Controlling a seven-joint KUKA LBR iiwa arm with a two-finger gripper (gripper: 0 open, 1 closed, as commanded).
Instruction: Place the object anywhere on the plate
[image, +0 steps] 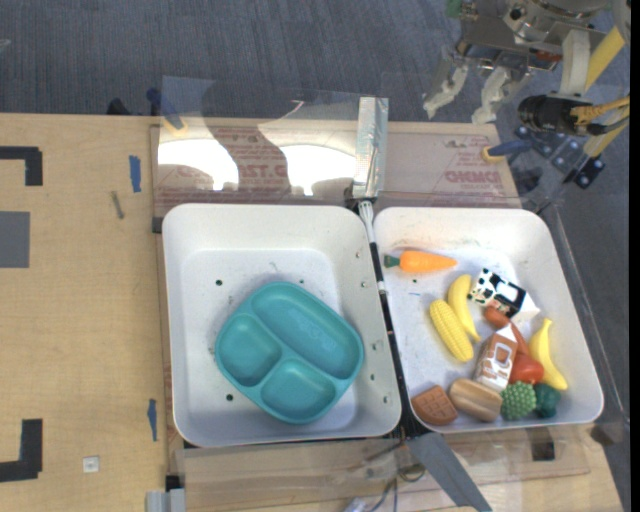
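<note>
A teal divided plate (290, 350) lies in the left white bin (190, 250), with nothing on it. The right white bin (565, 270) holds toy food: an orange carrot (425, 263), a corn cob (450, 330), a black-and-white cow (497, 290), a small milk carton (497, 360), a banana (548, 355), a bread roll (475, 398) and a broccoli piece (518, 400). My gripper (466, 98) hangs at the top right, beyond the back wall of the right bin. It is open, its two pale fingers spread with nothing between them.
A clear plastic panel (270, 150) and a metal bracket (370, 150) stand behind the bins. A brown waffle piece (435, 405) sits at the right bin's front left. Wooden bench surface (70, 300) extends to the left.
</note>
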